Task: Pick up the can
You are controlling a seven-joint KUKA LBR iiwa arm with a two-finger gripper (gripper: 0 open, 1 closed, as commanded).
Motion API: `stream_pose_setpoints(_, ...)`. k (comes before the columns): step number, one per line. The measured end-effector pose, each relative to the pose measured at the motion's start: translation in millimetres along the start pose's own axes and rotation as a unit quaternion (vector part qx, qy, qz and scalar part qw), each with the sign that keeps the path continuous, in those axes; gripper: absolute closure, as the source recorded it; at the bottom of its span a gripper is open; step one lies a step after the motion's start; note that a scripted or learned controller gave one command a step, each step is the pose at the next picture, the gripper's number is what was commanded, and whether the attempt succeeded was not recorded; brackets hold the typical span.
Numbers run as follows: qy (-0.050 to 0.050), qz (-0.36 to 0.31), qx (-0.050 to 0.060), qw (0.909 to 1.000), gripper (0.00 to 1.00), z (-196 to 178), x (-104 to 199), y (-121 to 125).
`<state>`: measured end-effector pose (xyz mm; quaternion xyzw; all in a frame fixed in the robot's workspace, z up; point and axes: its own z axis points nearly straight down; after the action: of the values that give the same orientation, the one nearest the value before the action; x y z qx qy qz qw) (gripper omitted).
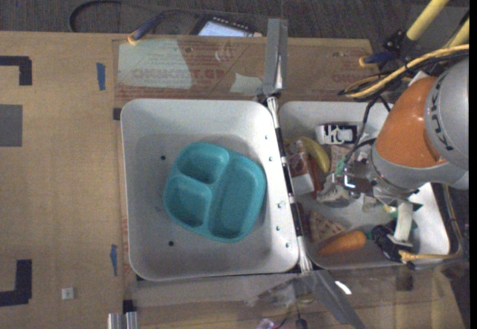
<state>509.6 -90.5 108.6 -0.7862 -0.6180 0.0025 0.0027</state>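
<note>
Can (337, 192), prob. the silver thing in rt bin (440, 242), under hand (349, 180); grip state unclear.

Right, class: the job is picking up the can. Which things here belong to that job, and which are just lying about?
Belonging to the job: gripper; can, probably the brownish thing in the right bin.

Lying about: banana; carrot; teal plate.
</note>
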Motion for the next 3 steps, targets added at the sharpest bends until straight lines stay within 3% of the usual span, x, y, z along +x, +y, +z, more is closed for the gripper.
stream_pose_setpoints(1, 0.003, 0.036, -0.004, 0.9993, 0.0, 23, -24, -23)
stream_pose_setpoints(2, 0.003, 0.037, -0.004, 0.9993, 0.0, 23, -24, -23)
stream_pose_setpoints(3, 0.003, 0.026, -0.003, 0.9997, 0.0, 23, -83, 53)
